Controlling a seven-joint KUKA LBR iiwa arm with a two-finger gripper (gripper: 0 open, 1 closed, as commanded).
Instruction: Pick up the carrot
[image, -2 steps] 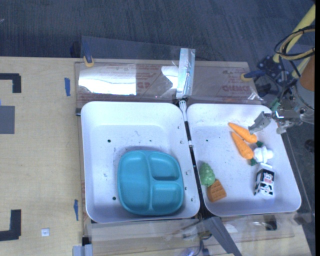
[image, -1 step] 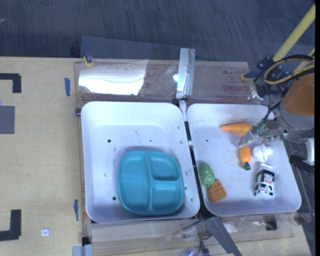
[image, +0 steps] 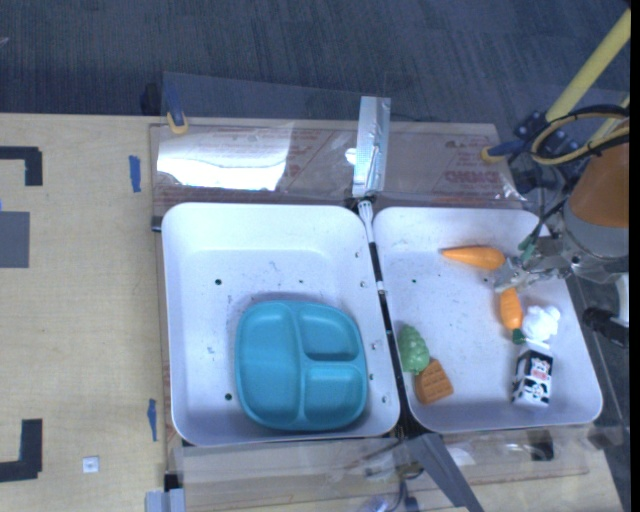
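White plastic, two shallow bins side by side on a pale wooden table (image: 70, 300). Left bin (image: 200, 250): one teal compartment plate (image: 300, 365) with three sections, lying toward the near edge. Right bin (image: 450, 330): several small items. Carrot (image: 474, 257), orange, lying on its side near the far wall, its tip pointing toward the left bin and its thick end close to the end effector. Second orange piece (image: 511, 308), smaller and stubby, just below the end effector; its kind is hard to make out. White crumpled object (image: 543, 322) just beside that piece, identity unclear. Small black-and-white carton (image: 534, 378) with a cow-like pattern, near the right bin's right wall. Green leafy item (image: 413, 347) against the divider, touching or nearly touching a ridged orange-brown wedge (image: 433, 382) below it. End effector (image: 532, 262): metallic parts at the right bin's far right corner, low over the bin and near the carrot's thick end; blurred and partly merged with the wrist behind it, so whether it is released or clenched cannot be told, and nothing is visibly grasped. Arm (image: 600, 205), grey with orange band, cut off by the right edge. Yellow and black cables (image: 560, 135) loop above it.
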